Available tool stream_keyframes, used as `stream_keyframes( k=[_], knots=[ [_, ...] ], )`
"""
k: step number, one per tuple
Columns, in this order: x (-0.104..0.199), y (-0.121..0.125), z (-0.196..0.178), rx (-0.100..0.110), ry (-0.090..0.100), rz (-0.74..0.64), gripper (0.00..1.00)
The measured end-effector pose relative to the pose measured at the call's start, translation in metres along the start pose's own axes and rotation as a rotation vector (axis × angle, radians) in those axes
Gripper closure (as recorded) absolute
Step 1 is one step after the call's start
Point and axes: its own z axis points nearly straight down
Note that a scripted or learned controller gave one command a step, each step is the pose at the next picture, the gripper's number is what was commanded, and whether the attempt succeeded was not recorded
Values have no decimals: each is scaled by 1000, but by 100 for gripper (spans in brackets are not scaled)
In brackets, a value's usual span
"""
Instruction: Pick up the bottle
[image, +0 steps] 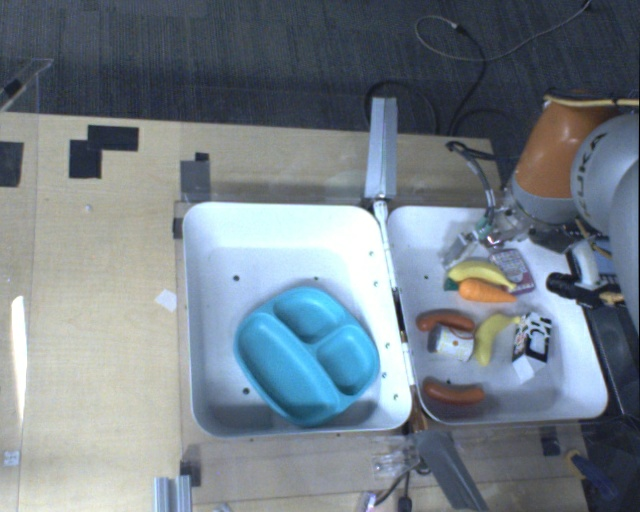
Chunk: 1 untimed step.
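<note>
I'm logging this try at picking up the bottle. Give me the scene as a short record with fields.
left bin: blue divided plate
right bin: two bananas, carrot, two sausages, black-and-white carton, small white container
bottle: cannot tell which item it is
gripper: over right bin's far side, above the upper banana
fingers: too small to tell

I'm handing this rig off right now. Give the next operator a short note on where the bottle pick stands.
Gripper: low over the far side of the right bin, beside a banana; whether it is open or shut cannot be made out.
Right bin also holds a carrot, two sausages, a second banana, a small white-and-black carton. No object there reads clearly as the bottle.
Left bin holds a blue divided tray.
Done: nothing visibly picked up.
Left: locate, grasp and lift the bottle.
</note>
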Motion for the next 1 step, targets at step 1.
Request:
stream_keyframes(
  k=[1],
  knots=[
    [0,4,-14,-11,-3,-2,100]
  ],
)
